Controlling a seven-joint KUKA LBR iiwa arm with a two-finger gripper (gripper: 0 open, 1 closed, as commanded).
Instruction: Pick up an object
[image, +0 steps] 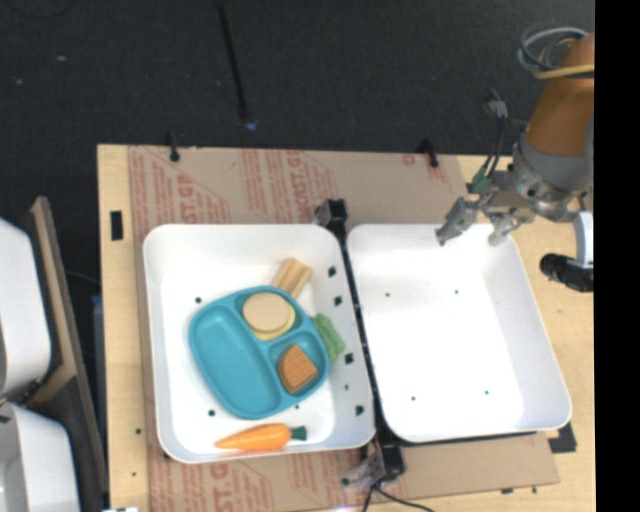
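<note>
The gripper (472, 228), fingers spread wide and holding nothing, hangs over the far edge of the right bin (530, 400), well apart from the toys in the left bin (165, 300). A toy carrot (262, 437) lies along that bin's near edge beside a blue divided tray (232, 365); it looks light, stiff, smooth, best pinched across its thick middle. Red print on the cardboard (140, 200) under the bins is too small to read.

Even overhead light, white bins (450, 330) bright (nearly washed out), soft focus, faint shadows
</note>
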